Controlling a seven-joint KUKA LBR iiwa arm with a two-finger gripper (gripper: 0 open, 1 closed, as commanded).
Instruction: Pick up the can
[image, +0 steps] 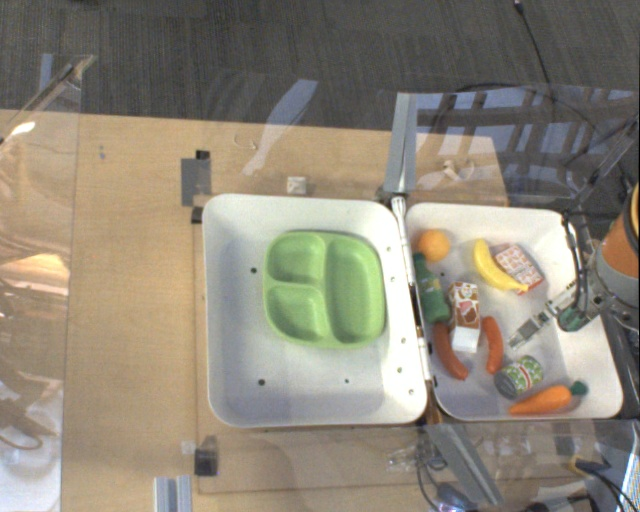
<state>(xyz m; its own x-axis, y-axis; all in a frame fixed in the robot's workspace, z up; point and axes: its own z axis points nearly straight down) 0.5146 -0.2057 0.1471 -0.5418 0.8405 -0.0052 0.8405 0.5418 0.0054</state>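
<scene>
- Bench (130, 300): one wooden surface bearing two shallow white bins side by side.
- Right bin (590, 345), nearest row: one carrot (545, 399) lies along the front edge, green tip to the right.
- One can (520, 376), green and red label, lies on its side just behind the carrot, touching or nearly touching it. It sits free in the bin, apart from the gripper.
- Two red sausage-like items: one (493, 345) just left of the can, one (449, 354) further left near the bin's left wall.
- One small carton (464, 314), red and white, stands between the two red items.
- One green bottle (431, 292) lies along the left wall.
- Far row: one orange (434, 245), one banana (497, 268), one red-checked packet (517, 264) touching the banana.
- Gripper (540, 325): one, reaching in from the right, above and slightly right of the can. At least one thin finger points down-left; whether the fingers are spread or closed cannot be told. Nothing is seen between them.
- Left bin (235, 350): holds one green tray (326, 289) with three compartments, set near its centre.
</scene>
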